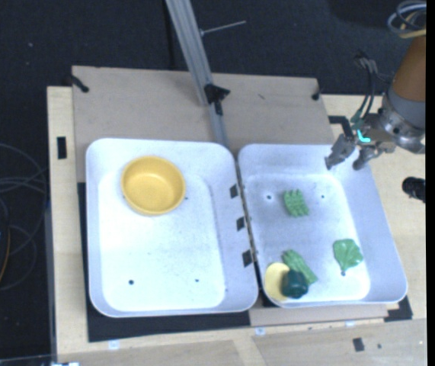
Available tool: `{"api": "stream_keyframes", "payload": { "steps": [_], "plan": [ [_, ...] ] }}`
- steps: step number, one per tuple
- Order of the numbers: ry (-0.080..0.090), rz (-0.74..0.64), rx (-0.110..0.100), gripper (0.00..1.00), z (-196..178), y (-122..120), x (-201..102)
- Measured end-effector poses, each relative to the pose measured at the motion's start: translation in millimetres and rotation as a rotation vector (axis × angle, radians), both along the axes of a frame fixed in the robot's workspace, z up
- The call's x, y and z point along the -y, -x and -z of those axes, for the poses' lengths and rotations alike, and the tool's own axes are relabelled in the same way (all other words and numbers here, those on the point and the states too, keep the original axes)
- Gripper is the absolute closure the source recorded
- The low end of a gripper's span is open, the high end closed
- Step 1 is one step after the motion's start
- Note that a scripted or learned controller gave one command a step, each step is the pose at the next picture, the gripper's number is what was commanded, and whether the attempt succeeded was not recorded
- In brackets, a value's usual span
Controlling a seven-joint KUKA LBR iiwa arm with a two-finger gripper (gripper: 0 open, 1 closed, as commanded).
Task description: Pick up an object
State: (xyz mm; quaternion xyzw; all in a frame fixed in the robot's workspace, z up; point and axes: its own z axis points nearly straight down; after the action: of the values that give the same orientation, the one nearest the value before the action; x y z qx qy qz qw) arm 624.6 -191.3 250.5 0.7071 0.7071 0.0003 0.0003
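Two dark fingers (337, 155) hang spread apart at the upper right of the frame, with nothing between them. The gripper (348, 157) sits over the upper right corner of the right bin (369, 219), at its rim. Behind it the grey wrist runs to the right edge, with the orange band (411, 73) above.

Below and left of the gripper, well apart from it, a ridged green block (295, 203) lies in the upper middle of the right bin. A green leaf (347, 253) lies lower, near the bin's right side. In the bin's lower left corner a green piece (299, 265), a dark teal ball (295, 285) and a yellow piece (276, 279) sit touching one another.

The left bin (164, 280) holds a yellow bowl (153, 185) in its upper left part. A grey rail (191, 44) slants down from the top of the frame to the gap between the bins.
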Motion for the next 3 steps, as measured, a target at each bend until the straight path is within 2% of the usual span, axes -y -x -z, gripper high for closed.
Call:
{"api": "stream_keyframes", "payload": {
  "steps": [1, 3],
  "plan": [
    [0.0, 0.0, 0.0, 0.0, 0, 0, 0],
    [0.0, 0.0, -0.005, 0.0, 114, -4, -10]
  ]
}}
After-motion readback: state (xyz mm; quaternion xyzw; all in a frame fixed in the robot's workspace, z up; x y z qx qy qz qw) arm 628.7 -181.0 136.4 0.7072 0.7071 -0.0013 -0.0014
